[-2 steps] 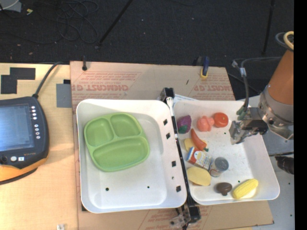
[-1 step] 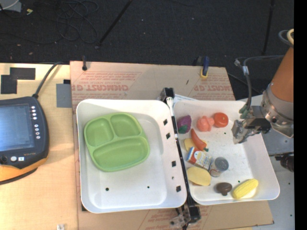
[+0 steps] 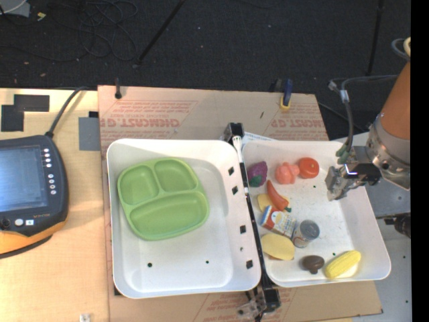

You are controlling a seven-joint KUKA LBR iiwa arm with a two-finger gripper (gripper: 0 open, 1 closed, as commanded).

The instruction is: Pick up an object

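The right white bin [image 3: 375, 247] holds several toy foods: a purple piece [image 3: 257, 173], a pink piece [image 3: 286, 173], a red tomato [image 3: 308, 167], a red chili [image 3: 276, 194], a small printed carton [image 3: 278, 221], a tin can [image 3: 308, 231], a pale yellow lump [image 3: 277, 247], a brown piece [image 3: 312, 263] and a yellow corn cob [image 3: 342, 263]. My gripper [image 3: 340, 182] hangs over the bin's right side, right of the tomato and apart from every item. I see nothing held in it.
The left white bin [image 3: 134, 267] carries a green divided plate [image 3: 163, 198]. A black ridge [image 3: 244, 206] separates the two bins. A tablet [image 3: 27, 180] lies on the bench at far left. Cables [image 3: 348, 113] run near the arm.
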